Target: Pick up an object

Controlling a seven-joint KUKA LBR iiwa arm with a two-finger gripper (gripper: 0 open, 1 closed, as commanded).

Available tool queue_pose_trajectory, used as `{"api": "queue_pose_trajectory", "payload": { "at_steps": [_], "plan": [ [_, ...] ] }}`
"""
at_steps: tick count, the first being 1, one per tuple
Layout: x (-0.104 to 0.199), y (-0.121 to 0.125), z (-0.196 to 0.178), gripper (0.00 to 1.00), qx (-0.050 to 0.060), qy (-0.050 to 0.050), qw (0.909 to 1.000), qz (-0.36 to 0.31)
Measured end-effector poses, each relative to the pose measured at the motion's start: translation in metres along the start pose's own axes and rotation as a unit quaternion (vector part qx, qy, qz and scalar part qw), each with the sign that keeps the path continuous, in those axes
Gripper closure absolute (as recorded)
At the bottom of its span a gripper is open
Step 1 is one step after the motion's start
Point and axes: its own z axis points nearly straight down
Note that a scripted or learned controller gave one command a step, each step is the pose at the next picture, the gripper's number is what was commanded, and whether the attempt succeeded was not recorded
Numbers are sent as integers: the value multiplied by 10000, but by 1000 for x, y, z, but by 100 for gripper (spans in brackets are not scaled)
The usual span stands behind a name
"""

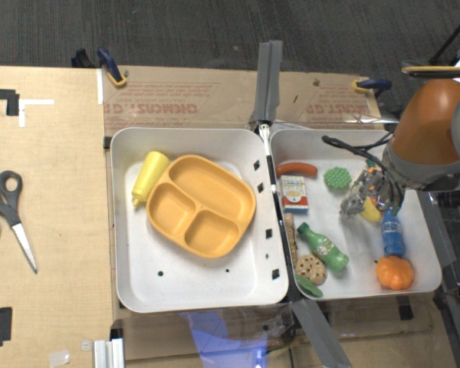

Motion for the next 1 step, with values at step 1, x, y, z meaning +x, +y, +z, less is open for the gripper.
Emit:
{"api": "queue_pose_trajectory", "payload": {
  "at_steps": [1],
  "plan": [
    [39, 43, -72, 100, -1, 0, 9993, 362]
  ]
}}
